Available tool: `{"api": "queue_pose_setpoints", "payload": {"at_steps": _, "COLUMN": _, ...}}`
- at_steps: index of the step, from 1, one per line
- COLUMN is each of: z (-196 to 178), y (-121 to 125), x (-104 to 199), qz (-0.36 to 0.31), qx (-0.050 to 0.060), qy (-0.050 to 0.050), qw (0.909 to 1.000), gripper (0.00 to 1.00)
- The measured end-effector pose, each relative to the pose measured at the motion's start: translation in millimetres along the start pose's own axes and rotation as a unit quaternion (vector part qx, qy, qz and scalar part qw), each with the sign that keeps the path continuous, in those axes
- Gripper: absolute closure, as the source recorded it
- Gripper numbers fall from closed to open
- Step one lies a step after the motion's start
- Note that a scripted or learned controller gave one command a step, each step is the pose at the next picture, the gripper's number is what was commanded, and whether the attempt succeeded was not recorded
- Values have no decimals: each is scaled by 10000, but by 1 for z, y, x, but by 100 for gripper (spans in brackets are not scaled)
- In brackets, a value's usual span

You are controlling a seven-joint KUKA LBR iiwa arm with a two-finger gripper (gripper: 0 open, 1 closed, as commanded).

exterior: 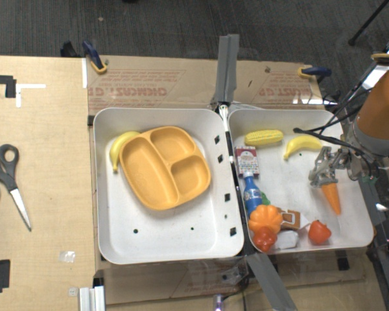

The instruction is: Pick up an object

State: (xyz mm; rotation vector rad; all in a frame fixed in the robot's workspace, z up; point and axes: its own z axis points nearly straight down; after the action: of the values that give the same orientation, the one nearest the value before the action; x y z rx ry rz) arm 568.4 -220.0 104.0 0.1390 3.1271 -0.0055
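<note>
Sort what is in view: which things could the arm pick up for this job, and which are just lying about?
Job: gripper, carrot, two bananas, corn cob, blue bottle, orange pepper, two tomatoes, divided plate.

Lying about: scissors, clamps, cardboard sheet.

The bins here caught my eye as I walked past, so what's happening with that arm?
A grey arm reaches in from the right, its gripper low in the right bin, right at the top of a toy carrot. Whether it has hold of the carrot can't be told. A banana, a corn cob, a blue bottle and other toy food lie around. The left bin holds an orange divided plate with a second banana beside it.
</note>
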Motion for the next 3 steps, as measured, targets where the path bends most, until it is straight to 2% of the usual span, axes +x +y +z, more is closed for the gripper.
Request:
{"api": "queue_pose_setpoints", "payload": {"at_steps": 1, "z": 0, "y": 0, "x": 0, "qz": 2, "qx": -2, "qy": 1, "qw": 10000, "gripper": 0}}
{"api": "queue_pose_setpoints", "payload": {"at_steps": 2, "z": -10, "y": 1, "x": -2, "qz": -14, "qx": 6, "qy": -24, "qw": 10000, "gripper": 100}}
{"api": "queue_pose_setpoints", "payload": {"at_steps": 3, "z": -10, "y": 1, "x": -2, "qz": -14, "qx": 4, "qy": -23, "qw": 10000, "gripper": 0}}
